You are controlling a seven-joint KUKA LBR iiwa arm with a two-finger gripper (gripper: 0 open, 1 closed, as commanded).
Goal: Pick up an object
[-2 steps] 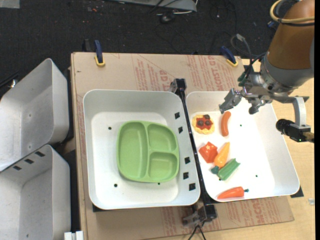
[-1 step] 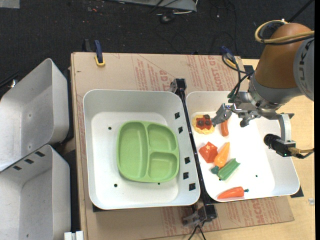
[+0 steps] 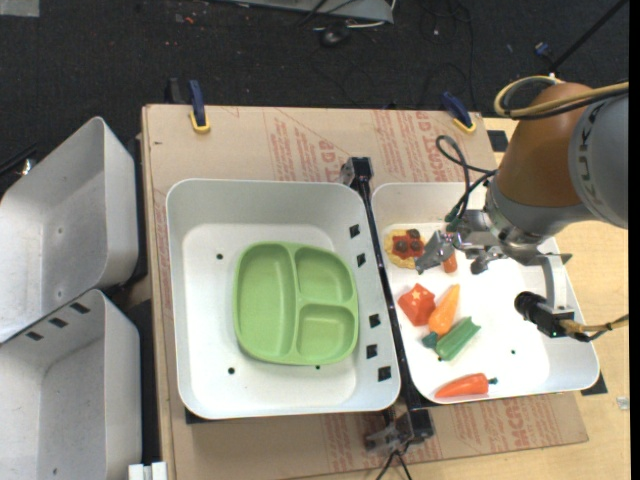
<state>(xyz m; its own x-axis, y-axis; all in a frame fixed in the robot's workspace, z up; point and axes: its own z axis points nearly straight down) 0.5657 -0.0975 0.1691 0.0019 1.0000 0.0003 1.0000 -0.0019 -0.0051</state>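
Observation:
My gripper (image 3: pixel 458 258) hangs over the back of the right bin (image 3: pixel 520 373), below the grey and orange wrist. Its two grey fingers (image 3: pixel 432 257) stand apart, so it is open. A small orange-red piece (image 3: pixel 449 262) shows just beside the left finger, not clamped. Left of it lies a yellow, red and black toy (image 3: pixel 404 247). Nearer the front lie a red pepper (image 3: pixel 416 303), an orange carrot-like piece (image 3: pixel 444 310), a green vegetable (image 3: pixel 456 340) and an orange chili with a green stem (image 3: pixel 465 385).
The left bin (image 3: pixel 190 268) holds a green divided plate (image 3: pixel 296 302). A black divider (image 3: pixel 380 268) runs between the two bins. A black fitting with a cable (image 3: pixel 537 311) hangs from the arm over the right bin's right side.

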